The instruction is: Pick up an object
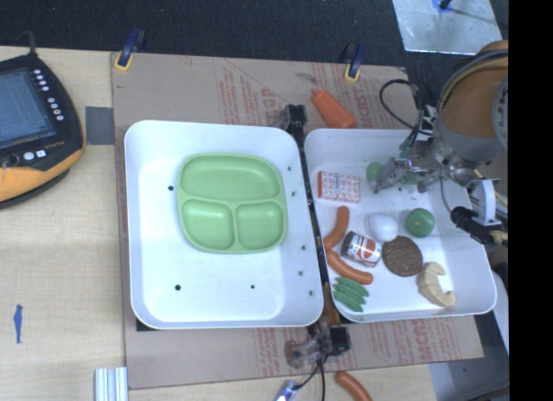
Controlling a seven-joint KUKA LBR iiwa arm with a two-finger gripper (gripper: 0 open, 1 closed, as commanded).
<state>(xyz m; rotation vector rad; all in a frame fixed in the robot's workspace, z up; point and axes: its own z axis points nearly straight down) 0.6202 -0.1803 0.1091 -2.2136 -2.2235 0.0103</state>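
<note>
The right bin [467,300] holds several small things: a green ball [420,222], a white egg [383,225], a brown round cookie [403,257], a small can [360,249], two orange sausages [337,226] [350,267], a green pod [350,294], a pale pastry [435,284] and a red-and-white card [338,186]. My gripper [403,179] hangs over the bin's far part, open, with nothing seen between its fingers. A small green piece [375,170] lies just beside its left finger.
The left bin [151,287] holds a green divided plate [232,201]. An orange carrot [333,108] lies on the board behind the bins, and another sausage [354,384] lies in front. A control tablet [30,123] rests at the far left.
</note>
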